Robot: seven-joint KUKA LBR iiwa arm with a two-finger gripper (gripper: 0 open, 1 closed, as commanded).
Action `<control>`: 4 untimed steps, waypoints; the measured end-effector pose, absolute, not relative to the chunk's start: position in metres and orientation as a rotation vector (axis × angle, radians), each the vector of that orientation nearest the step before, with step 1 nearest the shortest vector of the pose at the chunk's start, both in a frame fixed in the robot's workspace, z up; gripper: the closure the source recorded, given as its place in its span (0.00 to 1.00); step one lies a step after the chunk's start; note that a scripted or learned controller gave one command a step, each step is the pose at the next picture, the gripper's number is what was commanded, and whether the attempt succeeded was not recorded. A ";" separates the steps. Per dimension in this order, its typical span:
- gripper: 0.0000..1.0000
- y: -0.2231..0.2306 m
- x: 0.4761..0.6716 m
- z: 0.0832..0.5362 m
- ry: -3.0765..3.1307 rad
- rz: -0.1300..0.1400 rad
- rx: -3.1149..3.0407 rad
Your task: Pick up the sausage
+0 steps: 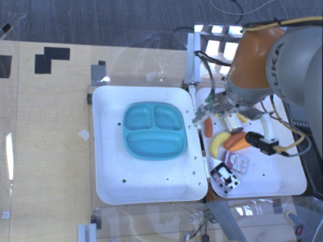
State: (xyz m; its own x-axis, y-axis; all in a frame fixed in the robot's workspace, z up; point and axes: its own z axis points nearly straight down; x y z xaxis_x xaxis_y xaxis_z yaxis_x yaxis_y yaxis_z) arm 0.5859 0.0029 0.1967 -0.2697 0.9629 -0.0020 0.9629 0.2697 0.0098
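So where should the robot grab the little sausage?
Probably around the middle of the sausage, coming straight down from above. It lies flat and slim, pointing up and down the view near the right bin's left wall, so the fingers should close across its narrow width. The banana sits close below it.

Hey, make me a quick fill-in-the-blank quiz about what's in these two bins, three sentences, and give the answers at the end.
1. The divided plate in the left bin is ____ in colour.
2. The plate has ____ compartments.
3. The sausage, the banana and the carrot all lie in the ____ bin, the one under the arm.

Missing words: blue; three; right
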 end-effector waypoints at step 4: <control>0.00 -0.022 0.592 0.186 2.502 0.005 1.893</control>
